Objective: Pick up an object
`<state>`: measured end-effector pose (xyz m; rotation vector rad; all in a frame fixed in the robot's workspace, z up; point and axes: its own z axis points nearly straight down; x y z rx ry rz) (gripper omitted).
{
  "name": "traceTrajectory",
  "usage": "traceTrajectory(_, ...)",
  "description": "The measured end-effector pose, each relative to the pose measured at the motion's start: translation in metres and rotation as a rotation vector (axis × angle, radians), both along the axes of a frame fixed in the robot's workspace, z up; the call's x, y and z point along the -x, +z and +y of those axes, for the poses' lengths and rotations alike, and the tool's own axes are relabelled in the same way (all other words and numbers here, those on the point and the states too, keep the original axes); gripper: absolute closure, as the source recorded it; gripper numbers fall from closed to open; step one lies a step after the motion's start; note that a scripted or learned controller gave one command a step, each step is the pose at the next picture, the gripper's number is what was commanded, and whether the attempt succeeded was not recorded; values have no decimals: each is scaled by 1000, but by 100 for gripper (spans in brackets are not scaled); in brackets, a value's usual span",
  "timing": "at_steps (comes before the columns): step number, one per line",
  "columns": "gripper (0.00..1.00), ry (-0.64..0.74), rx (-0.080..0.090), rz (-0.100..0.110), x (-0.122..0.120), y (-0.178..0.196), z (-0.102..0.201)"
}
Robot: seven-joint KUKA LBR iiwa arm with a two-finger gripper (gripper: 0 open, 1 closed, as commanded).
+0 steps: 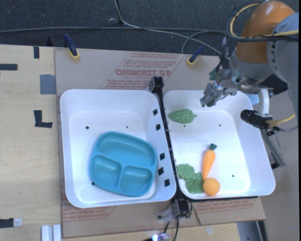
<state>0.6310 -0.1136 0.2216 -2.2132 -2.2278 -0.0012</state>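
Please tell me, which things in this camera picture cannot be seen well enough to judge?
Gripper, camera view: with one slanted look, I cannot tell whether it hangs above the right bin or touches its far rim.
Green leafy toy, camera view: partly covered by the carrot and the orange ball.
Arm, camera view: cut off by the picture's edge.
Red print on the cardboard, camera view: blurred, lower part hidden by the bins.

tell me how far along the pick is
Done: nothing lifted; the green leafy toy, orange plastic carrot and round orange fruit all lie in the right white bin. In hand: the claw hangs by the bin's far rim, near the leafy toy. Left: descend, grip, lift.
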Motion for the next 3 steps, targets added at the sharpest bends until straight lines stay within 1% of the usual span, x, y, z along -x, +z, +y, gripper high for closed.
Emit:
traceTrajectory(2,100,0,0,2,1,-15,117)
traceTrajectory(3,100,0,0,0,1,3,168)
